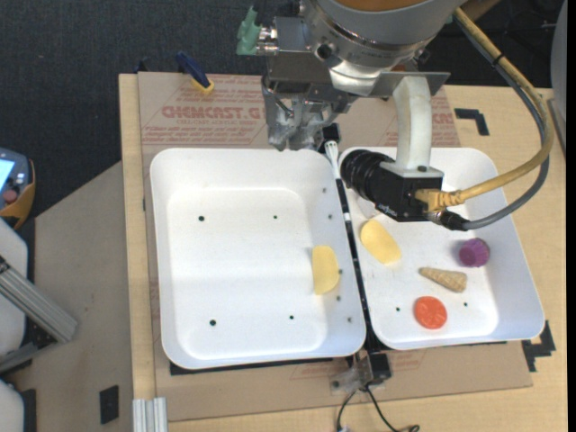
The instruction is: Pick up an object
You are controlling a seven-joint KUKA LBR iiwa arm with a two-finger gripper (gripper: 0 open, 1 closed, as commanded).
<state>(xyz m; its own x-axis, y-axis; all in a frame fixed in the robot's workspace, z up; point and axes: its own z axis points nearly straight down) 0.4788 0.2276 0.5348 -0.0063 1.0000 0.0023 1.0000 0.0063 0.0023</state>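
My gripper (300, 126) hangs under the big grey and orange arm, over the back rim of the left bin (180, 178), near the divide between the two bins. A yellow piece (325, 270) lies at the right side of the left bin, well in front of the gripper. The right bin (504, 241) holds another yellow piece (380, 242), a purple ball (473, 253), a tan cone (444, 279) and an orange-red disc (430, 312). I see nothing held at the gripper.
A black cylindrical unit (387, 189) on a white bracket (415, 129) hangs over the back left of the right bin, with a yellow cable (504, 176) running off to the right. The bins rest on a cardboard sheet (211, 102).
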